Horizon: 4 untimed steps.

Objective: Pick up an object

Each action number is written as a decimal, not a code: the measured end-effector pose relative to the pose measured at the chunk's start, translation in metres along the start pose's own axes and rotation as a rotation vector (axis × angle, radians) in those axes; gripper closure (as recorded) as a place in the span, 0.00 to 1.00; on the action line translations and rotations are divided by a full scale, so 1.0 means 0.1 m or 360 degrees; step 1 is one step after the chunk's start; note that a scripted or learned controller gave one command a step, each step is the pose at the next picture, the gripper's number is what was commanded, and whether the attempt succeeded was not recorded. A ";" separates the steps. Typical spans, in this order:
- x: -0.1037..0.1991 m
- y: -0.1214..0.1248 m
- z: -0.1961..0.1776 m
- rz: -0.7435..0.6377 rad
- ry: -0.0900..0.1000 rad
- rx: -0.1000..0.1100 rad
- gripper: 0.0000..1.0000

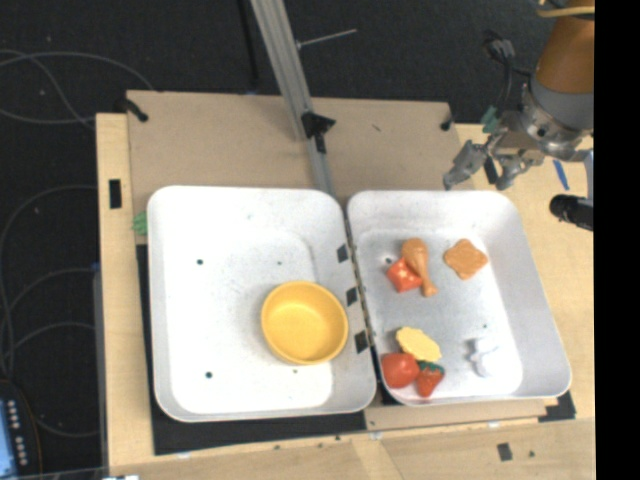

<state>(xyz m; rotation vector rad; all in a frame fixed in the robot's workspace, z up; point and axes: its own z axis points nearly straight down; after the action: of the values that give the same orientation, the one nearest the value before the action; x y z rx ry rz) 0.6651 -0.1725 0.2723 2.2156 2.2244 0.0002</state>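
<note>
Toast [465, 258] lies flat in the right bin [535, 298], well apart from the drumstick [419, 265]. The gripper [483, 165] hangs above the bin's far edge, jaws spread, holding nothing. Best to come straight down over the toast.

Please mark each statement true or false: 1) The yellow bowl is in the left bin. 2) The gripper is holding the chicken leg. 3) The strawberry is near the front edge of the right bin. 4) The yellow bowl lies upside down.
1) True: the yellow bowl sits in the left bin.
2) False: the gripper hovers above the right bin's far edge, apart from the chicken leg.
3) True: the strawberry lies there.
4) False: it stands upright, opening upward.
</note>
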 end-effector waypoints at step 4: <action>-0.22 0.00 1.60 0.0008 -0.0006 0.0001 0.00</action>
<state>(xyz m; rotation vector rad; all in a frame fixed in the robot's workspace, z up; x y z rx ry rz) 0.6656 -0.1943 0.1122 2.2199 2.2170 -0.0050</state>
